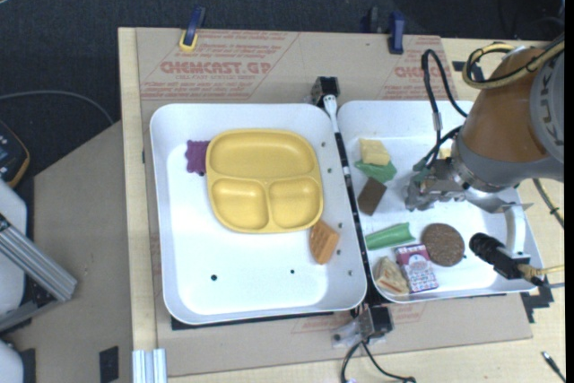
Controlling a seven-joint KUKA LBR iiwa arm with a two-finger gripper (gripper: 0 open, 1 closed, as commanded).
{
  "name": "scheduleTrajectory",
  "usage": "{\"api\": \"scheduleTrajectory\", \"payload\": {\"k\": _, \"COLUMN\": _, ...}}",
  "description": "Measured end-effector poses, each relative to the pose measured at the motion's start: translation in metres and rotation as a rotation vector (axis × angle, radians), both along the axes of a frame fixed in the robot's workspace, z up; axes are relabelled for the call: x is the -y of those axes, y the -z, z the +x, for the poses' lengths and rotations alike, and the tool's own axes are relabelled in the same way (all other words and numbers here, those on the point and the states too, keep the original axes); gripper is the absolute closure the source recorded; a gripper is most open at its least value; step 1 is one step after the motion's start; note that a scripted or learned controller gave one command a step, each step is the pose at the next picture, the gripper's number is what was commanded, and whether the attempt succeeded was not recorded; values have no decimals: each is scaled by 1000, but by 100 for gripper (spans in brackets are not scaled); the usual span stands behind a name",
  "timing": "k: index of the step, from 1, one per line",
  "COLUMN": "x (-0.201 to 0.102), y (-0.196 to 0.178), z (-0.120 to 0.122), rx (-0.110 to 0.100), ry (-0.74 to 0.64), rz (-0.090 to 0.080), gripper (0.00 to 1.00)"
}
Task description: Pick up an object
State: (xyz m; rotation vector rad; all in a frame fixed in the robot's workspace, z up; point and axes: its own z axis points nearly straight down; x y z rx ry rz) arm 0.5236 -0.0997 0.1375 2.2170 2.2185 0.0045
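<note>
Though low inside the right shallow white bin (405,126), two-finger gripper (429,190): nothing visibly held; spread or pressed together, cannot tell from this slant; judged early, with grasp and lift both left.
Likely targets: dark brown rectangular block (370,195) just left of gripper; brown round disc (443,244) just below it; both resting on the bin floor.
Bins: two; left shallow white bin (242,282) beside the right.
Yellow three-compartment plastic plate (265,179): one; left bin.
Round disc: one.
Green pod-shaped cylinder (387,236): one; right bin.
Orange-tan wedge (325,242): one; left bin, at plate's lower right corner.
Tan triangular slice (388,275): one; right bin.
Pink-and-white little carton (418,269): one; touching the slice.
Rectangular block: one.
Pale yellow chunk (375,151): one; right bin.
Green leafy scrap (371,169): one; just below the chunk.
Purple lump (195,157): one; at plate's left edge.
</note>
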Motion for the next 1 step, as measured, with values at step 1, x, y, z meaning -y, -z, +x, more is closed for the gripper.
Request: {"api": "scheduleTrajectory", "payload": {"k": 1, "x": -2, "y": -53, "z": -9, "rx": 0, "ry": 0, "rz": 0, "gripper": 100}}
